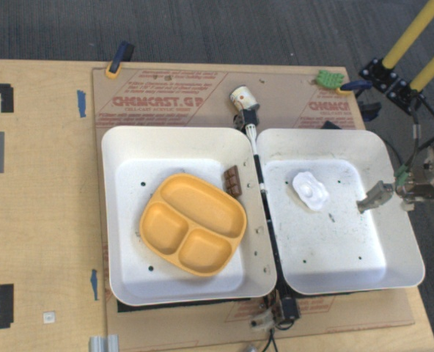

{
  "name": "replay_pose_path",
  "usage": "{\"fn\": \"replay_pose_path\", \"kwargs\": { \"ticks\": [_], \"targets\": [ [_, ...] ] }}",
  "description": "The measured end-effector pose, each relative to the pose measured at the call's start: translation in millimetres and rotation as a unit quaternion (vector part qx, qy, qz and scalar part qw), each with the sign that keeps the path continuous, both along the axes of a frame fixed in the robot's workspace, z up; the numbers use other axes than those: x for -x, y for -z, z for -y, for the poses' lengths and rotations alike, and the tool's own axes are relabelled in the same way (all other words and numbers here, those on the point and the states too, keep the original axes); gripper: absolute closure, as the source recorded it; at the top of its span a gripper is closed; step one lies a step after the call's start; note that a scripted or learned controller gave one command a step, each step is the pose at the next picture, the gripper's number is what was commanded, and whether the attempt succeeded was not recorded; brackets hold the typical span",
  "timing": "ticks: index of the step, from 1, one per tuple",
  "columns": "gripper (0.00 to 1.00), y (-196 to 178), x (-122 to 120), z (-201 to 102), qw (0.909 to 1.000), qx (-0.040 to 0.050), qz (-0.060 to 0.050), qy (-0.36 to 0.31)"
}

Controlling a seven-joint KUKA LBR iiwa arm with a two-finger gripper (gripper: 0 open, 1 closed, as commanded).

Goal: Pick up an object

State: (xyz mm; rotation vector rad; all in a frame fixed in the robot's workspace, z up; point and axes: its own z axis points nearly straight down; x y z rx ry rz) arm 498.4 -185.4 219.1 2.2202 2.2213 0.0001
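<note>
I'm watching the feed from the overhead camera right now and using the right-hand shallow white plastic bin [393, 270] as my reference for everything. The small white crumpled-looking plastic object [309, 190] is sitting on the floor of that bin, up toward its far-left part, lying flat and not touching any wall. The grey two-finger gripper [374, 197] is poking in over the bin's right rim, hanging around the middle of that side, and it's well apart from the white object with bare bin floor between them. I honestly can't tell how the pincer is set at the moment, the tip is just a small grey blur from this angle, and I'm not seeing anything between it. Just left of the reference bin, touching along the shared edge, the other shallow white plastic bin [122, 270] is holding a yellow three-compartment plastic tray [193, 224], which is sitting tilted at an angle on that bin's floor. A small brown rectangular block [232, 182] is lying right by the tray's far-right corner, close to the divider between the two bins. Beyond the reference bin's far-left corner, a little white and black cylinder-shaped fitting [243, 101] is standing on the brown cardboard sheet [166, 97] that both bins are resting on, and a green clamp [327, 79] is gripping that sheet past the bin's far edge.
</note>
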Motion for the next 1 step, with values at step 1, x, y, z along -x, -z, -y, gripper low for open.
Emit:
{"fn": "replay_pose_path", "kwargs": {
  "ticks": [1],
  "targets": [
    [0.0,69.9,-71.0,-23.4,0.9976,0.0,0.0,-0.069]
  ]
}}
